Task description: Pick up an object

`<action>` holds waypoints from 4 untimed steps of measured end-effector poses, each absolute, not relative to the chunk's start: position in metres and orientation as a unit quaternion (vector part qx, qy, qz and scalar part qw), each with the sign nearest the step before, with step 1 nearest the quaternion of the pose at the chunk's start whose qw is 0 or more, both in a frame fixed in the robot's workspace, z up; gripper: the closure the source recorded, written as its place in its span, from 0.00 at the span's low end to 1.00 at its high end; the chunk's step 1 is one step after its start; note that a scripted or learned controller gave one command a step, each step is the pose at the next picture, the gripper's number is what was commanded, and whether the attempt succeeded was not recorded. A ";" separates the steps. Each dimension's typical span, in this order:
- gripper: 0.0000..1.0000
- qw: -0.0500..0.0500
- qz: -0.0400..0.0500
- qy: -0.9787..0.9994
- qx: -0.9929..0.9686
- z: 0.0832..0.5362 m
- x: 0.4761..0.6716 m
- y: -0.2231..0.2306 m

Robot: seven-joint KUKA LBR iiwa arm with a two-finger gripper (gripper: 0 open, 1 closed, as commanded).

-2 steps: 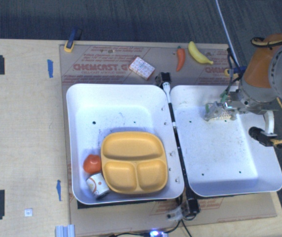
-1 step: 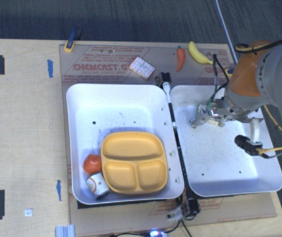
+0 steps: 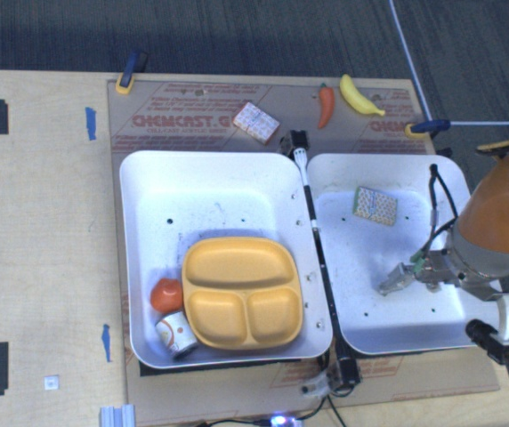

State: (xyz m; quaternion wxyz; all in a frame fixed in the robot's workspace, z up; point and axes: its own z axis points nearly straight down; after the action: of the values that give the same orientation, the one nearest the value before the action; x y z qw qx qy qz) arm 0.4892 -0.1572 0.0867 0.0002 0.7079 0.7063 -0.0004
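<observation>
Nearest the camera, one yellow divided tray (image 3: 239,293) fills the left bin (image 3: 139,185), with one red ball (image 3: 166,294) and one small can (image 3: 174,333) beside it. Right bin (image 3: 450,336) holds one patterned packet (image 3: 375,205); the gripper (image 3: 395,280) hangs low over its floor, holding nothing, fingers' spread indiscernible. Beyond, on cardboard (image 3: 192,114): one wafer block (image 3: 255,122), one chili (image 3: 326,107), one banana (image 3: 359,96); dark carpet (image 3: 237,16) behind
</observation>
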 end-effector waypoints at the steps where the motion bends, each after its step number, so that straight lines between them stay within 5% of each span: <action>1: 0.00 0.001 0.002 0.708 0.707 0.086 0.481 -0.093; 2: 0.00 0.002 0.001 0.708 0.707 0.086 0.558 -0.103; 3: 0.00 0.001 0.001 0.708 0.707 0.086 0.611 -0.106; 4: 0.00 0.001 0.000 0.707 0.707 0.085 0.654 -0.162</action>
State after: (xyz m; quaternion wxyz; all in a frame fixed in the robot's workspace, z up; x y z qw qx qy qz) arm 0.6536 -0.1619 0.0853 0.0005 0.7070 0.7072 0.0000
